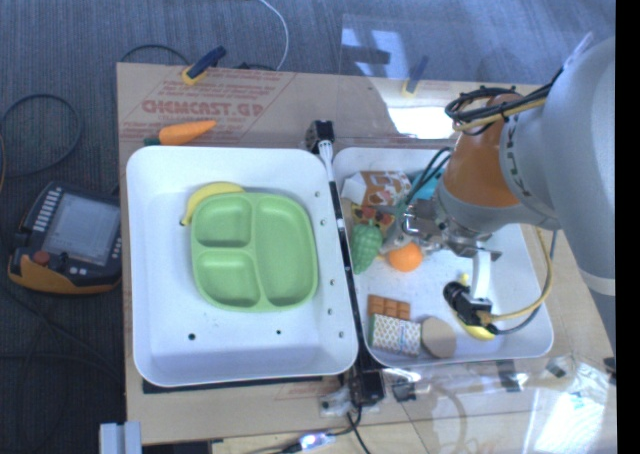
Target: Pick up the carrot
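The carrot (187, 130) is small and orange and lies on the brown board behind the left bin (150, 342), outside both bins. My gripper (410, 230) is low in the right bin (530, 337), far to the right of the carrot. It hangs just above an orange ball (405, 258) and beside a green toy vegetable (365, 244). The grey arm with its orange band (480, 172) comes in from the right over that bin.
A green divided plate (252, 250) sits in the left bin with a banana (208, 194) at its far left edge. The right bin also holds a printed packet (378, 192), a waffle (388, 307), a checked packet (398, 336) and a beige round piece (437, 337).
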Motion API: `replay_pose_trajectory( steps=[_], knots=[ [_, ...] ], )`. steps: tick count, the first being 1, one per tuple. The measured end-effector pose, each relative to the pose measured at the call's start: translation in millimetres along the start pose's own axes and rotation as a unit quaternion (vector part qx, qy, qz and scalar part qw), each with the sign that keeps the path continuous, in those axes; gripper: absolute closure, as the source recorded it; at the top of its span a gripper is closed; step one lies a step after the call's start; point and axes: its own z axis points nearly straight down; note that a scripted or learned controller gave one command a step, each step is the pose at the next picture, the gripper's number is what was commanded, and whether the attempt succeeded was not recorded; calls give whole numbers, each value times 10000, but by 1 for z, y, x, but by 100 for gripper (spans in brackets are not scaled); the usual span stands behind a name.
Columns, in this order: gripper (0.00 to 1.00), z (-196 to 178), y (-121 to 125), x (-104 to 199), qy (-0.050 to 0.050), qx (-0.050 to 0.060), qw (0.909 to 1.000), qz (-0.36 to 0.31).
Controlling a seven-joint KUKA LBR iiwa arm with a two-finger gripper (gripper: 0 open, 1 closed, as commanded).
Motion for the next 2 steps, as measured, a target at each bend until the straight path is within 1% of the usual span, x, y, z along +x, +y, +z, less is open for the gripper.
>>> replay_pose_trajectory(
  steps=[1, 2],
  knots=[
    [100, -90, -26, 87, -12, 130, 9950, 989],
    [100, -86, -20, 152, -45, 162, 9812, 1924]
  ],
)
